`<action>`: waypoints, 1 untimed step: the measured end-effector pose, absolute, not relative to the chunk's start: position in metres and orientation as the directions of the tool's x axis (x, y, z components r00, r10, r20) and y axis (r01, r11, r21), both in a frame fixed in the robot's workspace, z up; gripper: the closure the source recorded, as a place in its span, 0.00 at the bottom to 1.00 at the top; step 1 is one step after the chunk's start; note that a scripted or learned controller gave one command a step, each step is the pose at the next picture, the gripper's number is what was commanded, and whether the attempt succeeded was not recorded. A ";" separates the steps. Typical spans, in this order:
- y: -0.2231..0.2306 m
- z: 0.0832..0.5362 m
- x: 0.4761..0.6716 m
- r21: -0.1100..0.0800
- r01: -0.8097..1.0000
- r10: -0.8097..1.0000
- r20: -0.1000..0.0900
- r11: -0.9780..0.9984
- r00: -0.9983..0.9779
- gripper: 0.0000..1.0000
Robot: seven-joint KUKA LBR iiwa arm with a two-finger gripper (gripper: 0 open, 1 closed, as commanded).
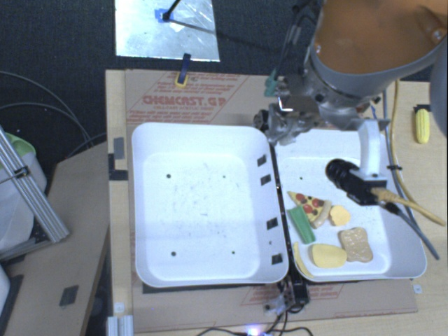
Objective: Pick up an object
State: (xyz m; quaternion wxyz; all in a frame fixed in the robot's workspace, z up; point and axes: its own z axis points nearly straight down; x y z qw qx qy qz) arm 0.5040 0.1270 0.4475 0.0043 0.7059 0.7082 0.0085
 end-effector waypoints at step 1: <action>0.107 0.325 0.566 -0.003 1.000 1.000 -0.002 -0.002 0.002 1.00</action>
